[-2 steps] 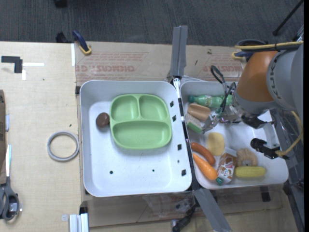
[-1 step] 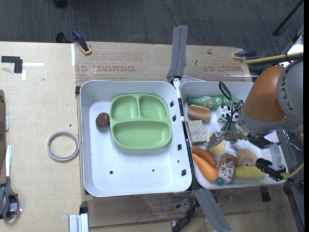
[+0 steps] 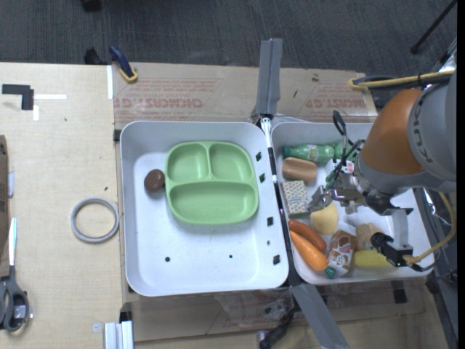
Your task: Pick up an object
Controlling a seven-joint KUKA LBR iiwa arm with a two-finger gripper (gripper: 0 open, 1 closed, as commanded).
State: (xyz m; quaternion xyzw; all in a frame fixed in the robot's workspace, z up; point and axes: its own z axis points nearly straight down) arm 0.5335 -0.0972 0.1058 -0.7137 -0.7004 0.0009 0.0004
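Note:
My gripper (image 3: 333, 198) hangs low in the right bin (image 3: 415, 217), just above a pale yellow round fruit (image 3: 325, 219). Around it lie a green bottle (image 3: 309, 152), a brown bun (image 3: 299, 169), a checkered waffle piece (image 3: 294, 195), a red sausage-like piece (image 3: 304, 231), an orange carrot (image 3: 309, 250), a small printed packet (image 3: 340, 253) and a yellow item (image 3: 372, 260). The grey arm with its orange band (image 3: 392, 140) comes in from the right and covers the bin's right half.
The left bin (image 3: 211, 264) holds a green divided plate (image 3: 212, 182) and a brown ball (image 3: 154, 181) beside it. On the bench to the left lie a tape ring (image 3: 94, 219) and scissors (image 3: 11, 300). A blue clamp (image 3: 123, 62) sits at the back.

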